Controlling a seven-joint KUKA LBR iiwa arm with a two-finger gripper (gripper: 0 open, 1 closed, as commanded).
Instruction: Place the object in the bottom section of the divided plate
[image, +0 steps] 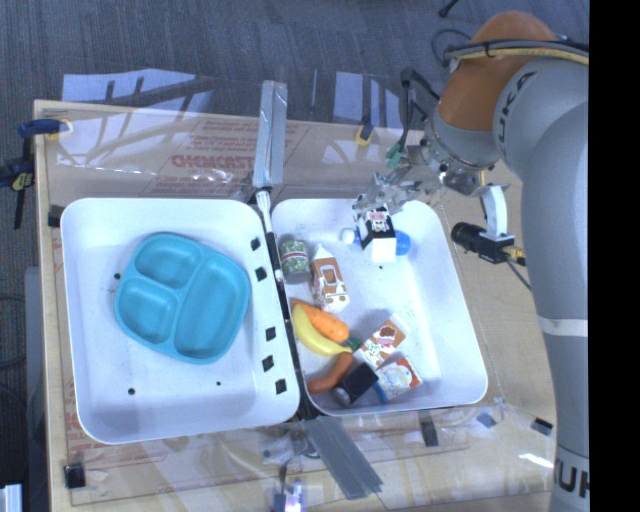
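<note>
the blue divided plate (183, 296) lies in the left bin (90, 400), well apart from the arm. the gripper (378, 222) hangs over the far corner of the right bin (455, 330), just above a small blue and white object (386, 244) that lies on the bin floor; whether the fingers are spread or pressed together cannot be told, as the dark tip is too small and cluttered to read. nearer in the same bin lie a green can (294, 256) by the divider, a small carton (329, 283), a carrot (322, 322) resting on a banana (312, 340), and some snack packets (390, 362).
</note>
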